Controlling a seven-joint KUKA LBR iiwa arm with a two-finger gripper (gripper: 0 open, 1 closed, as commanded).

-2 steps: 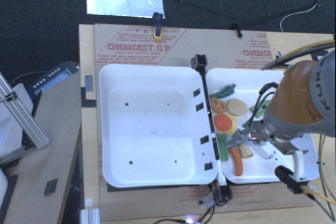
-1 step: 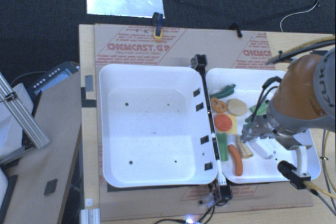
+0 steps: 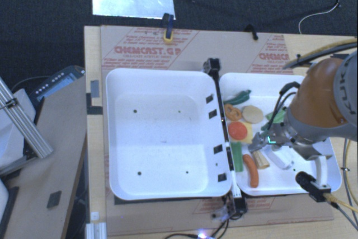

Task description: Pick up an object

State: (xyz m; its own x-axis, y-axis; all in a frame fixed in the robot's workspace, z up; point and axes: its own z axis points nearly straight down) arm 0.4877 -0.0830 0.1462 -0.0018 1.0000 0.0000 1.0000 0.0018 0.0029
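Just beside the hand, fingers' state unclear, a tan block below it.

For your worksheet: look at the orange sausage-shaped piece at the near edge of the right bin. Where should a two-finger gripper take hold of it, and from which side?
Probably grip the orange sausage at its middle, coming from straight above, fingers closing across its narrow width. It lies flat and long, running roughly front to back. The bin's left wall stands close beside it, so a sideways approach looks cramped.

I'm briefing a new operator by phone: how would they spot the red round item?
Look in the right bin, along its left wall beside the divider. The red round piece lies just below an orange slice and a pale disc, above a green strip. It alone is solid red and round.
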